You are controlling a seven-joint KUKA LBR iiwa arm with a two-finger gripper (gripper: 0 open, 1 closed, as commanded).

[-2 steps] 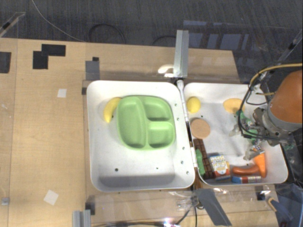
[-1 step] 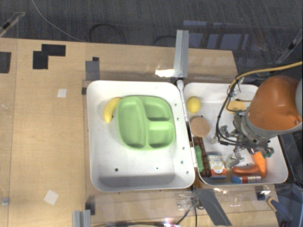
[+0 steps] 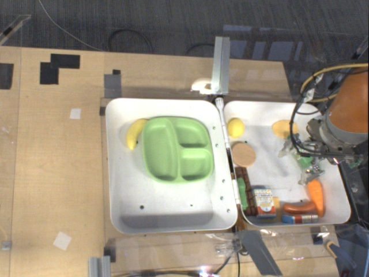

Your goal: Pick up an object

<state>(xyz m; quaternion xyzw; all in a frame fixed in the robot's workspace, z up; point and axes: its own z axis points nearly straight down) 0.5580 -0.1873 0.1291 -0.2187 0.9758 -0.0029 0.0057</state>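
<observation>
The pick looks barely begun: nothing is lifted, and every object lies flat in the bins. The gripper (image 3: 311,169) hangs low over the right bin (image 3: 262,111), close to its right edge, and whether it is spread or closed I cannot tell (wrist and cabling blur together there). No object can be seen held by it.

The likeliest target, judging by closeness, is the carrot (image 3: 315,196), a short orange piece lying near the right bin's right edge just below the gripper, tapered and smooth, so it may roll or slip when squeezed. Just beside it along the near edge lies a red bottle (image 3: 300,209), and further left a small orange box (image 3: 264,201). A brown disc (image 3: 243,153) and a lemon (image 3: 235,127) sit by the bin's left edge.

In the left bin (image 3: 127,212) a green divided tray (image 3: 176,149) lies toward the far edge with a banana (image 3: 134,133) touching its left side.

What is left: descend, close on something, lift
</observation>
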